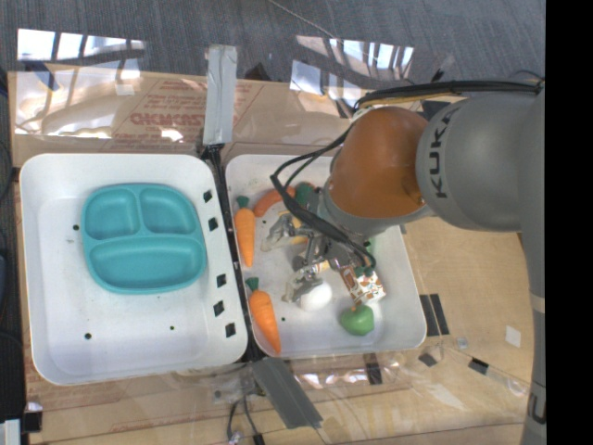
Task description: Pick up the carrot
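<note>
Three carrots lie in the right bin. One carrot rests along the left wall, a second carrot lies at the front left corner, and a third carrot sits near the back, partly under the arm. My gripper hangs over the middle of the right bin, just right of the left-wall carrot. Its metal fingers are spread open and hold nothing. The orange wrist band hides the back of the bin.
A white egg-shaped item, a green fruit and a small printed box lie near the gripper. The left bin holds a teal divided plate. Cables loop beside the wrist.
</note>
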You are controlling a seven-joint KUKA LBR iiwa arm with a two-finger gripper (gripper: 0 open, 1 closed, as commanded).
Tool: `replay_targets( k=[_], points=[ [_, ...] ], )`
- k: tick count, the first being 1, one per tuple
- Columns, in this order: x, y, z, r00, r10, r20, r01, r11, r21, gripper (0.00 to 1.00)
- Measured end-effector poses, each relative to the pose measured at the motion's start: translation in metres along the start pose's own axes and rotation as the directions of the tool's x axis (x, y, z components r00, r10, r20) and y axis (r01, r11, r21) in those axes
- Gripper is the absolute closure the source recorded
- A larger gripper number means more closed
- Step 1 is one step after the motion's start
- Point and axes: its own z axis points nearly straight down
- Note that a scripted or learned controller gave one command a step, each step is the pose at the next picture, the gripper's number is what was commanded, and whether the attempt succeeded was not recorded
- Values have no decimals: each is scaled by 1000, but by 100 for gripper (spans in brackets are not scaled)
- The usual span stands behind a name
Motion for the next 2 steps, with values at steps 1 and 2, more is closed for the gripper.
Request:
replay_targets(
  k=[1, 2],
  points=[
    [-64, -28, 38, 988, 157, 3, -157, 988, 1, 0],
    [-65, -27, 26, 988, 152, 8, -152, 988, 1, 100]
  ],
)
